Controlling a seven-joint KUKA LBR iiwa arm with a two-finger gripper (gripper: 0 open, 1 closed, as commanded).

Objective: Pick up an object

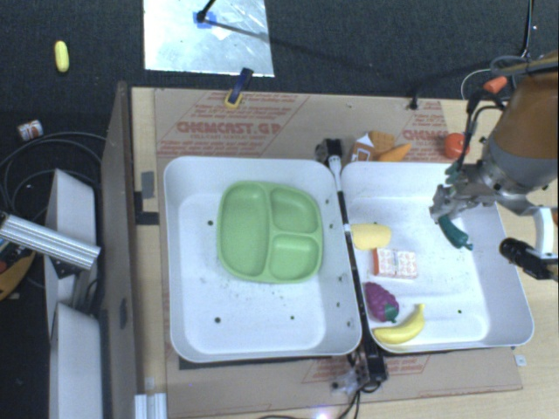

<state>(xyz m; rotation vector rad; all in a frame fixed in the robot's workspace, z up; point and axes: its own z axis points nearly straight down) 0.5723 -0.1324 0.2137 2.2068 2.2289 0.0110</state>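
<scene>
Banana (403, 326) — long axis slanting, tip up-right — near bin (507, 321) front.

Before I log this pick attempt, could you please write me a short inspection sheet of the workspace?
Surface: two white bins on a board, left bin and right bin, side by side.
Job's things: in the right bin, yellow block, white-and-red packet, purple grapes, banana. Green divided plate in the left bin.
Clutter: orange toys and an orange ball behind the right bin.
Gripper: gripper over the right bin's upper right part, teal tip, apart from the items.
Cables: black coils on the floor at left.
Surroundings: silver sheet, small yellow object on dark carpet.
</scene>
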